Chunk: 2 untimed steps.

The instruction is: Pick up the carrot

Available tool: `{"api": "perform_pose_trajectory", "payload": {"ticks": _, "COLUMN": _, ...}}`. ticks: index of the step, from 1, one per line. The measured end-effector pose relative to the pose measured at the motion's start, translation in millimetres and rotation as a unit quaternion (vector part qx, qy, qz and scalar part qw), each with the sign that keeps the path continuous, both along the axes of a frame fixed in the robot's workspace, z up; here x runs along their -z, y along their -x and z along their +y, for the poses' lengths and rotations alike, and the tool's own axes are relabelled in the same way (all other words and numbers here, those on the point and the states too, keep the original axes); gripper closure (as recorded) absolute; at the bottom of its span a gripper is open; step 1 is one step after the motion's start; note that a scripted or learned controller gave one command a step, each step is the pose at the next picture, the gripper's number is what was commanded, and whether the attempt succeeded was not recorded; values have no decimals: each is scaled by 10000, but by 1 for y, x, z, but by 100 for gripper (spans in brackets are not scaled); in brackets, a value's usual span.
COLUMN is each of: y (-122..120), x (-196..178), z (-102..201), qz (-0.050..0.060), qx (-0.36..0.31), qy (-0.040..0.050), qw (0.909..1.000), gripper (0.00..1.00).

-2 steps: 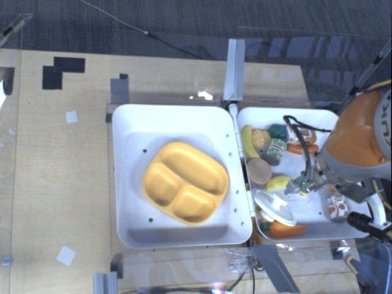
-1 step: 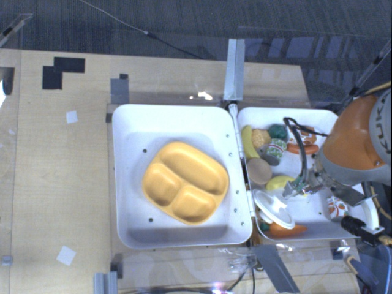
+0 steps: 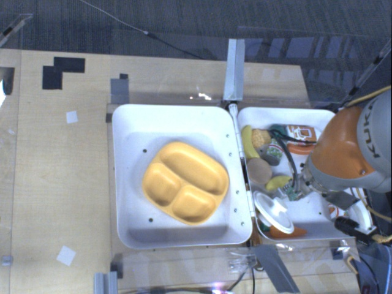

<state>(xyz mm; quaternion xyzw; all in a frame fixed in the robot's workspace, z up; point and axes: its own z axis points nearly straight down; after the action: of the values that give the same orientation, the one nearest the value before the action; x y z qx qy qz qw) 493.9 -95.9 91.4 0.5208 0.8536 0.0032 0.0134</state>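
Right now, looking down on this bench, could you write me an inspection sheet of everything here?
Surface: wooden bench bearing two white bins side by side.
Job's things: carrot, an orange piece at the near edge of the right bin, partly under a white dish.
Clutter: yellow divided tray in the left bin; in the right bin a banana, corn cob, brown round item, packet.
Grippers: gripper low over the right bin's pile, beside the carrot; holding nothing that I can see.
Cables: thin cable across the floor; wires by the arm.
Surroundings: dark carpet; black markers on the bench.
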Motion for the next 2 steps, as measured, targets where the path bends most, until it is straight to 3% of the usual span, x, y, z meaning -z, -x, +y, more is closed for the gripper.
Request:
{"api": "perform_pose_trajectory", "payload": {"ticks": 1, "y": -1, "x": 0, "z": -13, "qz": 9, "qx": -2252, "qy": 49, "qw": 9743, "gripper": 100}}
{"api": "perform_pose_trajectory", "payload": {"ticks": 2, "y": -2, "x": -1, "z": -16, "qz": -14, "qx": -2235, "qy": 81, "qw": 9747, "gripper": 0}}
